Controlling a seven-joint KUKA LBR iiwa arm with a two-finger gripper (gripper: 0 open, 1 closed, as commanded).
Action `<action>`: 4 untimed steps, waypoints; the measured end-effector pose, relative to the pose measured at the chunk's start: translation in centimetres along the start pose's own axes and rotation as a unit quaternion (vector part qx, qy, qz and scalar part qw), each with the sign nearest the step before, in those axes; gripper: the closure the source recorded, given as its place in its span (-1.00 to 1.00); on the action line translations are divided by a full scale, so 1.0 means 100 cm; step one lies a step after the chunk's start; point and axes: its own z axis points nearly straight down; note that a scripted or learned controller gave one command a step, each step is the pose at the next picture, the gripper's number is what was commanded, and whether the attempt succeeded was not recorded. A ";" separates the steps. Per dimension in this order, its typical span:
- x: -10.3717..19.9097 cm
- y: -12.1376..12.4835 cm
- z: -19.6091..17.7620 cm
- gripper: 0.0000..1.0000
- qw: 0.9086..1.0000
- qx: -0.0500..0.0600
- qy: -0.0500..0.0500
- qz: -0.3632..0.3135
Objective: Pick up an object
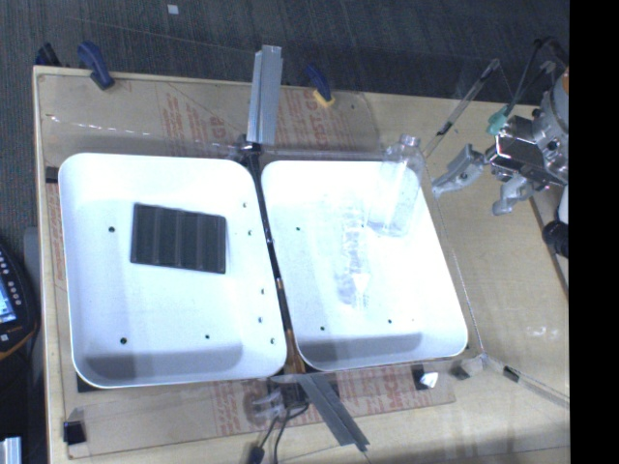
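A dark grey ribbed rectangular pad [179, 239] lies flat in the left bin [87, 346]. In the right bin [435, 336], a clear plastic bottle [397, 196] lies at the far right corner. A second clear plastic item [353, 259], hard to make out, rests near the middle. My gripper [479, 189] hangs outside the right bin, just past its far right rim. It is open, with nothing between its fingers.
A grey metal bar [266, 95] stands at the back between the bins. Blue clamps [94, 66] [319, 83] grip the board's far edge. Thin rods [474, 90] slant near the arm. A black device [10, 303] sits at the left edge.
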 end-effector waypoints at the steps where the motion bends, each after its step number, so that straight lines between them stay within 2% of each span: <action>1: 0.012 -0.006 -0.021 -1.00 0.968 -0.002 -0.001 -0.249; 2: 0.007 0.034 0.086 -1.00 0.996 0.003 0.000 -0.091; 3: 0.003 0.022 0.100 -1.00 0.997 0.002 0.000 -0.075; 4: -0.004 0.003 0.056 -1.00 0.999 0.000 0.000 -0.047</action>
